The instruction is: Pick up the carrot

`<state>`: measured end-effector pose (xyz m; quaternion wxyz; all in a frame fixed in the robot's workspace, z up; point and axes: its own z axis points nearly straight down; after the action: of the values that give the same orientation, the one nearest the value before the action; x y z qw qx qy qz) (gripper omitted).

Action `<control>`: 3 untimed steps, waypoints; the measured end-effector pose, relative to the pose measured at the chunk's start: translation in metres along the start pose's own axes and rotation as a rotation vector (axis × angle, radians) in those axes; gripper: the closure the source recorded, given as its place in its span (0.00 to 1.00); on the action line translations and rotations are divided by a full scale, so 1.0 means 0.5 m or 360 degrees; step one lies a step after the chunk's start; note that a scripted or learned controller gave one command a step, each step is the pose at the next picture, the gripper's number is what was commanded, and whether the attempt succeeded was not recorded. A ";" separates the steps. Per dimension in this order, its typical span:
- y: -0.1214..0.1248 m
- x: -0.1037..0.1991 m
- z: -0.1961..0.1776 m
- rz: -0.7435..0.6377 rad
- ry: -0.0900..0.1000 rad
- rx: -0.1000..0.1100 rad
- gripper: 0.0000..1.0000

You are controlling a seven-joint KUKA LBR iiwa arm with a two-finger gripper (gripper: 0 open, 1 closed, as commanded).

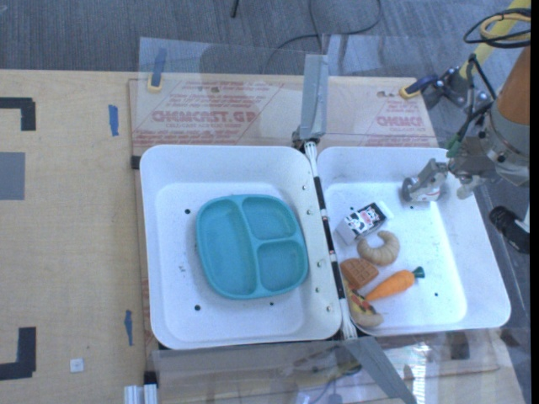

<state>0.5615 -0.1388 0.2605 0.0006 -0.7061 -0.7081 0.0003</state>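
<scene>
End effector [424, 186] over right bin [480, 251], far corner; nothing between my fingers.
Finger spread: cannot tell. Carrot [392, 285] lies near the bin's front, well apart from me.

Bench [67, 251] bears two white bins [164, 251], taped sheet [210, 112] apparently.

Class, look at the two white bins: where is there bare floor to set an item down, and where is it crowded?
Right bin: bare floor lies right of the carrot, out to the far wall. Its left side is crowded: milk carton, croissant, waffle. Left bin: a bare margin rings the teal plate.
</scene>
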 end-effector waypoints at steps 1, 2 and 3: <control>-0.137 -0.019 0.174 -0.0276 -0.0001 -0.0003 0.00; -0.153 0.058 0.323 -0.0305 -0.0010 -0.0024 0.00; -0.160 0.056 0.315 -0.0298 -0.0005 -0.0012 1.00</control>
<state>0.4815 -0.1108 0.1033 -0.0030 -0.6368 -0.7710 -0.0013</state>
